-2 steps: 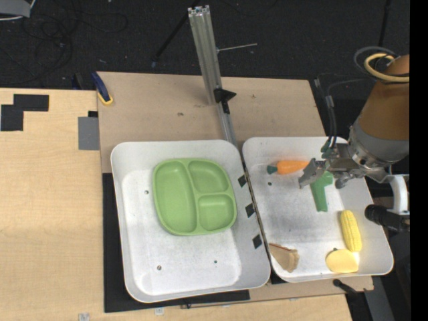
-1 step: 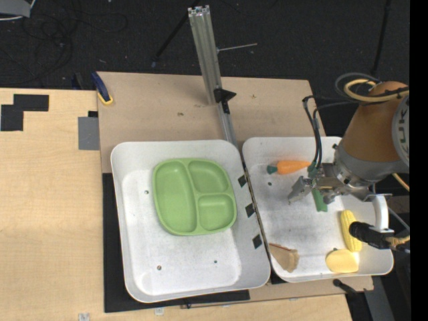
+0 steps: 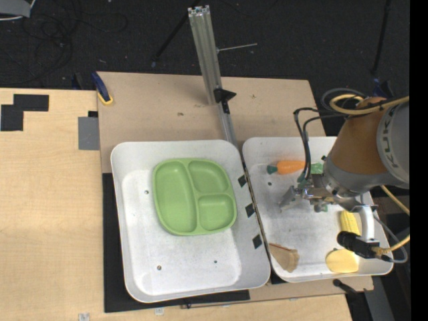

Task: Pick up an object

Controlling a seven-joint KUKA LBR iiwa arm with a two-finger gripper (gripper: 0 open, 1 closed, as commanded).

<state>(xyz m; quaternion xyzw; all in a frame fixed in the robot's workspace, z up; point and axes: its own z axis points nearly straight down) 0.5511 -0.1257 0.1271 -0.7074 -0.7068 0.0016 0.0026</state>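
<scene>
My gripper [image 3: 305, 196] is low over the middle of the right bin [image 3: 294, 236], under the grey and orange arm that comes in from the right. An orange carrot with a green end [image 3: 289, 168] lies just behind it, near the bin's back wall. A yellow corn cob [image 3: 348, 221] lies to its right, partly hidden by the wrist. A yellow rounded object [image 3: 342, 261] rests at the front right corner. A brown wedge-shaped piece [image 3: 285, 255] lies at the front left of this bin. I see nothing held in the gripper.
The left bin [image 3: 134, 246] holds a green divided plate [image 3: 194, 196] toward its back. A metal post [image 3: 207, 59] rises behind the bins. Black clips [image 3: 249, 209] sit along the seam between the two bins.
</scene>
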